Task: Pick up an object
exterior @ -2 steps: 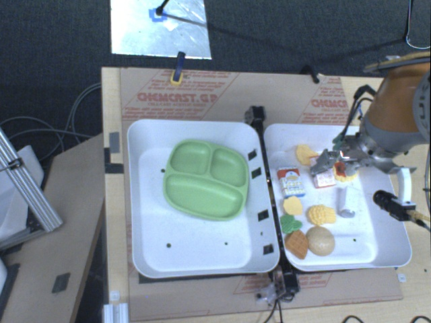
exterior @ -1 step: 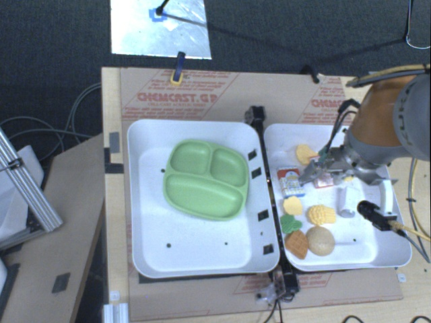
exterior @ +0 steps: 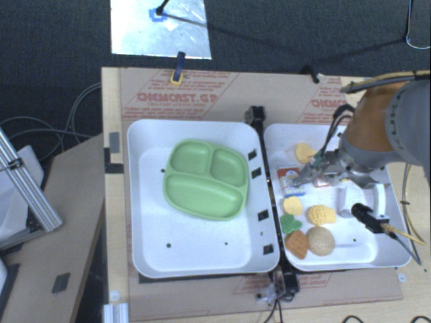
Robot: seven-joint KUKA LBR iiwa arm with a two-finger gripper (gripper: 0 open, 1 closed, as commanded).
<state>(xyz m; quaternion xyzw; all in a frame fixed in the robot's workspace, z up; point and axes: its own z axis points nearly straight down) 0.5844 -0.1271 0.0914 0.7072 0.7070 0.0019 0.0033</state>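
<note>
You are looking at the grey arm [exterior: 397, 123] reaching in from the right of the frame, its orange band [exterior: 367, 116] bending down over the right bin [exterior: 377, 247]. The gripper [exterior: 316, 170] is hanging low near the bin's upper middle, just above a small red and white packet [exterior: 289, 178]; whether it is gripping anything cannot be told. Two shallow white bins are sitting side by side. The left bin [exterior: 151, 247] is holding one smooth green plastic tray [exterior: 205, 178] with three compartments. In the right bin you are seeing several toy foods: a ridged yellow corn piece [exterior: 322, 214], a round beige ball [exterior: 321, 241], a brown lump [exterior: 296, 245], a green leaf shape [exterior: 291, 223], and two pale yellow pieces [exterior: 304, 152]
</note>
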